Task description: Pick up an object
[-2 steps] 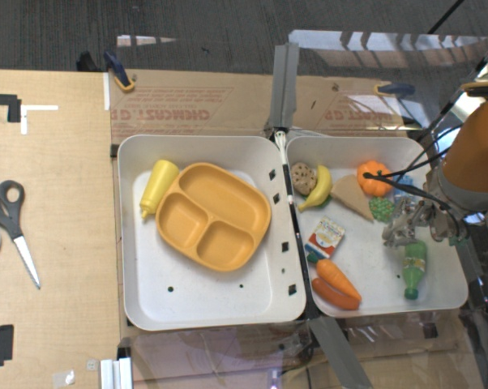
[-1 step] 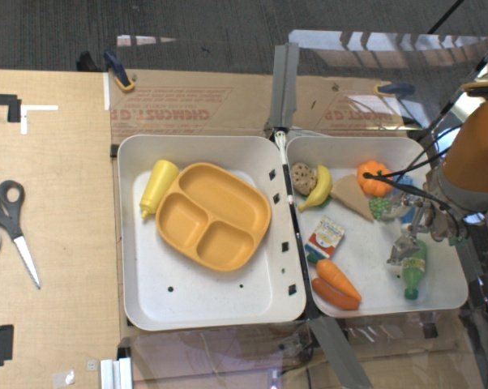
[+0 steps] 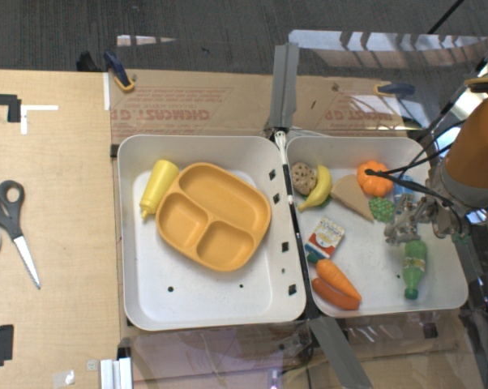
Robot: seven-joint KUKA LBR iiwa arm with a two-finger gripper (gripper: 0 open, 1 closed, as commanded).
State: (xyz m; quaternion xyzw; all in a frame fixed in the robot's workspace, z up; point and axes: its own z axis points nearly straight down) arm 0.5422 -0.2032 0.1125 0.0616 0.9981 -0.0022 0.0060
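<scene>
My gripper hangs over the right side of the right bin, with the orange-banded wrist behind it at the frame's right edge. Just below it lies a green bottle, and a green broccoli piece sits just to its left. Further along are an orange fruit, a pale cheese wedge, a banana, a cookie, a small carton and a carrot lying on a red piece. I see nothing held in the gripper.
The left bin holds a yellow divided tray and a yellow bottle. A metal divider separates the bins. Scissors lie on the wooden bench at the far left. Dark cables run across the right bin's upper corner.
</scene>
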